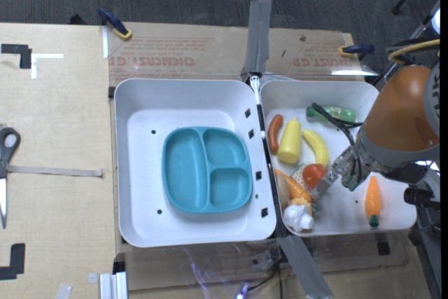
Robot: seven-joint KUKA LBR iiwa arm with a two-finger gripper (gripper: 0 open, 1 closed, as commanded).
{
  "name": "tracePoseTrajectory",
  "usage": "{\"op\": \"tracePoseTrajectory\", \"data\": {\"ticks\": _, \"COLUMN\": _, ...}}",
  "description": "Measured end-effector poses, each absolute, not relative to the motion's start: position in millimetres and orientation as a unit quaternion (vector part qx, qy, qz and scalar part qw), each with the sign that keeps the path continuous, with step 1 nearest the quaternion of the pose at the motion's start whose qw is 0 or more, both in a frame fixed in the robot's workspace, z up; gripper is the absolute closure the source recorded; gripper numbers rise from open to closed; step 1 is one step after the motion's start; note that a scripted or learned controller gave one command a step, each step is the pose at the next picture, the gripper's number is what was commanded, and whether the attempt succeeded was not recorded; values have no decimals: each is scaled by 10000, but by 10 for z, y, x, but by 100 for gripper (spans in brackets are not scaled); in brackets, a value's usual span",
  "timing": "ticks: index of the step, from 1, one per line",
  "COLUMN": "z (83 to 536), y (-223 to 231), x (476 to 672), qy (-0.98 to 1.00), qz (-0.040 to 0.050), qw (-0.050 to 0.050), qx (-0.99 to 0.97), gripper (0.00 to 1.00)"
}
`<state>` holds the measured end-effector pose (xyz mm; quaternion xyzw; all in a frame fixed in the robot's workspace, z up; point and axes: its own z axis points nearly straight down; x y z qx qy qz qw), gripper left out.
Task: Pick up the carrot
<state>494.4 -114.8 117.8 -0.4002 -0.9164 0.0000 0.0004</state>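
Right bin (329,224), gripper (320,187) fingers unreadable among tomato (314,174), garlic (297,216), carrot (373,198) nearby

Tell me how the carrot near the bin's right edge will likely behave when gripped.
The carrot looks like smooth moulded plastic, so probably stiff, light and slippery. Its tapered, rounded body may roll or squirt out of a pinch. It lies apart from the other toys, so a nudge could slide it.

Single fixed camera above the bench (56,150), looking down at a slant, both bins in frame
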Motion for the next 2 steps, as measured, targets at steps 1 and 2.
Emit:
{"op": "tracePoseTrajectory", "data": {"ticks": 1, "z": 1178, "y": -1149, "x": 4945, "qy": -9163, "qz": 1, "qw": 3, "qx": -4004, "gripper": 0}}
{"op": "tracePoseTrajectory", "data": {"ticks": 2, "z": 919, "y": -1614, "x": 4782, "qy": -9392, "qz": -1, "qw": -5, "qx": -3433, "gripper": 0}}
